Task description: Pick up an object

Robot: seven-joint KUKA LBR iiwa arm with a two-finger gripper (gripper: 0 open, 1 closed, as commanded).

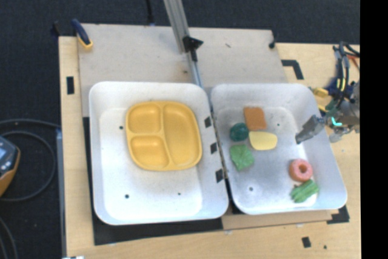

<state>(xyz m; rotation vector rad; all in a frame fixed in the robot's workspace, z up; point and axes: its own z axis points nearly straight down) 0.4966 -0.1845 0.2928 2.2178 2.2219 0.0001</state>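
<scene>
Gripper (316, 128) hung over right bin (276, 203) at its right rim, finger state not discernible. Yellow piece (263, 141) lay mid-bin, pale, rounded, touching orange block (254, 117); bare floor between it and pink ring (300, 170). Yellow tray (163, 134) occupied left bin (109, 191).

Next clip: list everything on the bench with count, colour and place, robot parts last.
Bins: 2, white, side by side.
Divided plate: 1, yellow, left bin.
Block: 1, orange-brown, right bin, top.
Ball: 1, dark green, left of the block.
Soft lump: 1, pale yellow, below the block.
Leafy piece: 1, green, lower left.
Ring: 1, pink.
Leafy strip: 1, green, under the ring.
Pincer: 1, grey, over the right bin's right edge.
</scene>
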